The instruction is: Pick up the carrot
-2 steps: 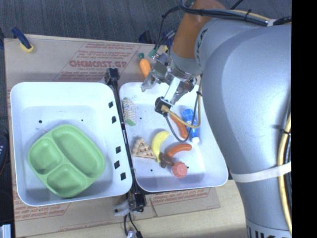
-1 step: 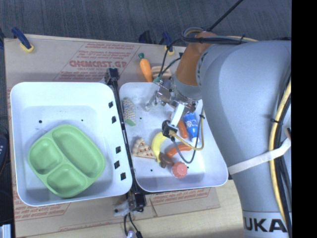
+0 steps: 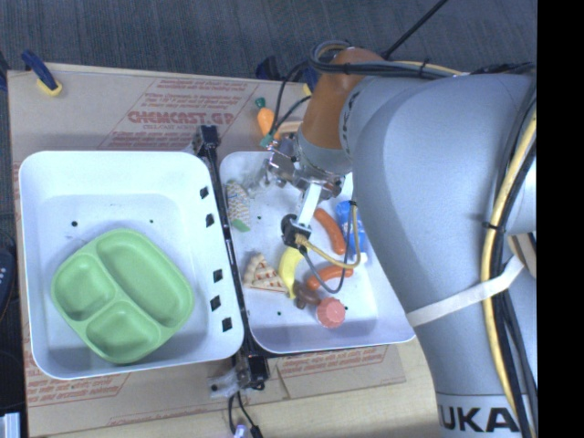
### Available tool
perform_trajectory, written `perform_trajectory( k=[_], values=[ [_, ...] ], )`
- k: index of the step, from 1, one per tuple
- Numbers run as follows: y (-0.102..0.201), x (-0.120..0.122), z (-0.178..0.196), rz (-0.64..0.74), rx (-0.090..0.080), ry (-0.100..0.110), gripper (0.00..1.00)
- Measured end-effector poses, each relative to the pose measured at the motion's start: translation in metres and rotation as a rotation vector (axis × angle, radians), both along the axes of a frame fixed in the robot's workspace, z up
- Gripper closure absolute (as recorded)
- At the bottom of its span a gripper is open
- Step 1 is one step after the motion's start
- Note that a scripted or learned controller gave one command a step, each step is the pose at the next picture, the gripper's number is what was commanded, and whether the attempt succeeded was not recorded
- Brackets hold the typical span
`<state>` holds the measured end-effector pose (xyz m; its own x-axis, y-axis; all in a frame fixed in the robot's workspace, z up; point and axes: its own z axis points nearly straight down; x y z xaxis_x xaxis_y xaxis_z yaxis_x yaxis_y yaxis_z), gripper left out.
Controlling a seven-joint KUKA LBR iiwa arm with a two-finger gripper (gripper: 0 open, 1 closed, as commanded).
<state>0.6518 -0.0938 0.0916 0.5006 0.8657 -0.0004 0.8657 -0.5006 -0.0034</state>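
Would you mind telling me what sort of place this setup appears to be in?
Probably a robotics lab bench for pick-and-place trials. A grey arm reaches over two white bins resting on cardboard; the right bin holds toy food such as a carrot and banana, the left a green divided plate.

Two white bins are sitting side by side on the bench, a left bin [image 3: 36, 245] and a right bin [image 3: 383, 322]. One green divided plate [image 3: 121, 295] is lying in the left one. The right one is holding one banana [image 3: 289, 269], one waffle slice [image 3: 260, 275], one orange carrot [image 3: 330, 231], one blue item [image 3: 350, 219] and one red round piece [image 3: 330, 313].
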Motion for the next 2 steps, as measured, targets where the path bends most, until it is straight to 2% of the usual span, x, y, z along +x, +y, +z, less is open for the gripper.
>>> perform_trajectory(
  k=[1, 2],
  values=[
    [-0.0035, -0.0310, -0.0006, -0.195, 0.000, 0.005, 0.00],
    [-0.0029, -0.0311, 0.0094, -0.190, 0.002, 0.009, 1.00]
  ],
)
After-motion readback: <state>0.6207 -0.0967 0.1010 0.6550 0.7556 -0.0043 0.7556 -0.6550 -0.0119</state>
